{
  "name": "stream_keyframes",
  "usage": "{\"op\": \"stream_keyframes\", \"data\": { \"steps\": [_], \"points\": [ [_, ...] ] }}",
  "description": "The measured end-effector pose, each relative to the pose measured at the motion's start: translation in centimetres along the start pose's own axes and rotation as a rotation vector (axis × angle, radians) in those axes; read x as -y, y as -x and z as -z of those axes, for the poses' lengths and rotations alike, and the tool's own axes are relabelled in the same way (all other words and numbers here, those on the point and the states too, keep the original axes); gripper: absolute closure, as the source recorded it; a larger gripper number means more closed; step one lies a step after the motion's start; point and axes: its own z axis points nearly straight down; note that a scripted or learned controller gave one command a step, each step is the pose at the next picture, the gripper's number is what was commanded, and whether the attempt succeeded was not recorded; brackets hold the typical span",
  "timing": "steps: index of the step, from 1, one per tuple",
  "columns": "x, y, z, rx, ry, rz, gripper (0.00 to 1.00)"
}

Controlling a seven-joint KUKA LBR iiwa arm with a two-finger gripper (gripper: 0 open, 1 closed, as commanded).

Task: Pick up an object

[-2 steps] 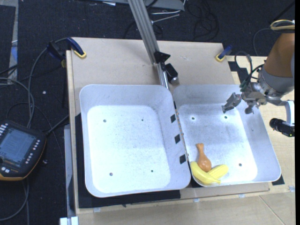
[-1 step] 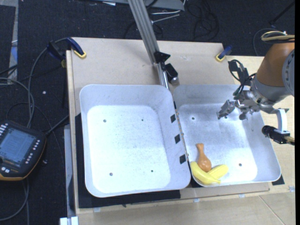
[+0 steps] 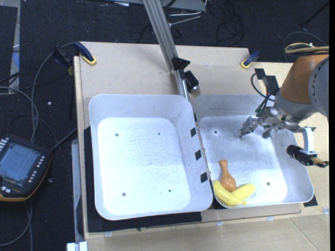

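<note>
Two white bins sit side by side on a pale wooden bench (image 3: 131, 67). The left bin (image 3: 104, 114) shows only its speckled floor with a few small dark dots. In the right bin (image 3: 298, 190) two objects lie together at the near left corner: a yellow banana (image 3: 234, 194) against the rim, and an orange pear-like toy (image 3: 226, 178) with a thin neck, which rests touching the banana on its far side.

The gripper (image 3: 256, 127) hangs over the far part of the right bin, well apart from both objects. Its thin fingers (image 3: 246, 130) point to the left and look spread apart, with nothing between them; they are small and a little hard to read. The grey arm with its orange band (image 3: 301, 80) is cut off by the right edge.

A slanted metal pole (image 3: 163, 30) crosses the far side of the bench and ends near the place where the bins meet. Yellow clamps (image 3: 89, 60) hold the far corners. On the dark floor at the left lies a handheld controller (image 3: 18, 166) with cables.
</note>
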Motion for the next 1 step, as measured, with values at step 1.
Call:
{"op": "stream_keyframes", "data": {
  "steps": [1],
  "points": [
    [-0.10,0.02,1.19,0.001,0.003,0.001,1.00]
  ]
}}
